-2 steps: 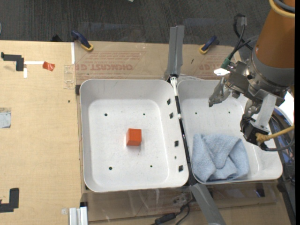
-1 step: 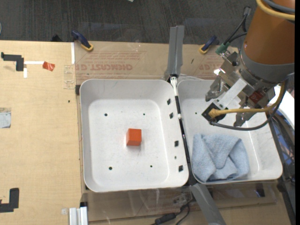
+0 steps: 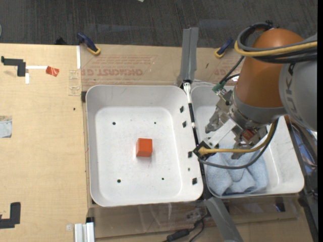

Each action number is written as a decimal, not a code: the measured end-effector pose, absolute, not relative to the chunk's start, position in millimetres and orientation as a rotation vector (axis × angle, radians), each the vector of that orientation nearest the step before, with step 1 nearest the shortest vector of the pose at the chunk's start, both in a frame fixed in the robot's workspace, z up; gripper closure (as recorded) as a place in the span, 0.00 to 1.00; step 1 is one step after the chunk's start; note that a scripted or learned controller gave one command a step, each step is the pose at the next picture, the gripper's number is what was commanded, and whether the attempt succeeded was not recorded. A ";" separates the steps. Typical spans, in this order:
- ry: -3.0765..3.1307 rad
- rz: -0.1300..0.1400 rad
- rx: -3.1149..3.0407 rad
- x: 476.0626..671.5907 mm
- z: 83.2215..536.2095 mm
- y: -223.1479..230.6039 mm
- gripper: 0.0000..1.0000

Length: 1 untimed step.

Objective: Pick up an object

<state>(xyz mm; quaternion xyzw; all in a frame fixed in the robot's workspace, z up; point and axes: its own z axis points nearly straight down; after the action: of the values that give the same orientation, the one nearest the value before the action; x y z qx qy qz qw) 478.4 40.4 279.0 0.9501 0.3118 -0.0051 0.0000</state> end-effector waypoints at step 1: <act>1.316 -0.012 2.851 480.1 394.3 -11.9 0.00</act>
<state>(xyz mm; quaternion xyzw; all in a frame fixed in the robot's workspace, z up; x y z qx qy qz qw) 480.1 -11.9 394.3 0.9079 0.4192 -0.0040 0.0006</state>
